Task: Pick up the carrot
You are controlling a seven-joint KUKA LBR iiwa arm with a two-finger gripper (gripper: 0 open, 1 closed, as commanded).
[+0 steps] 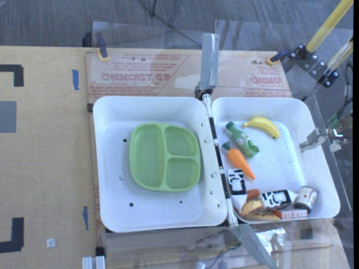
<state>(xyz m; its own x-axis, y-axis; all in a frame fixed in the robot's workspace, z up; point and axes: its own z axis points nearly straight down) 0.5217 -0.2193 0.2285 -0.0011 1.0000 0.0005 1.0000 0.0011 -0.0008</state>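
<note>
The carrot [240, 162] is orange with a small green top and lies in the right bin [291, 150], close to the bin's left wall. It slants from upper left to lower right. A green bottle [242, 139] lies just above it, almost touching its top end. Nothing rests on the carrot.
A banana [263, 126] lies at the back of the right bin. Black-and-white boxes [236, 182], a small can [305, 196] and some snack items [253, 207] crowd its front edge. The left bin [112, 122] holds a green divided plate [165, 157]. A metal clamp [322, 136] sits at the right rim.
</note>
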